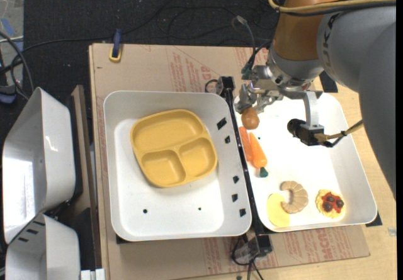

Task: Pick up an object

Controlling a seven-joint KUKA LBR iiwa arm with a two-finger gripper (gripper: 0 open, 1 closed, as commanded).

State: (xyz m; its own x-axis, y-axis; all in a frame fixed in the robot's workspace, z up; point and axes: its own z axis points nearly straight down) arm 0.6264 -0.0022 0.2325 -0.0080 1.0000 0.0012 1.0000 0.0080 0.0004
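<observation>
so the arm comes in from the right, with the orange band sitting up over the far end of the right bin, and the claw is down at that bin's far left corner, right by the wall it shares with the left bin. honestly can't tell how far open the claw is from this angle, it's just a tangle of metal seen from above, and i can't tell if it's got hold of anything either. the thing closest to it is a brown egg-shaped lump, sitting just under the claw on the near side, tight against the left wall of the right bin. whether the two are touching i can't make out. right below the lump there's a carrot lying lengthwise along the same wall, its top end just beside the lump, with a little teal bit at its near end. further toward the near edge there's a croissant overlapping a flat yellow disc, and beside those, apart from them, a small tart with red bits on top. the left bin has a yellow divided plate with three compartments, lying flat and a bit skewed. both bins sit on a cardboard-covered table.
</observation>
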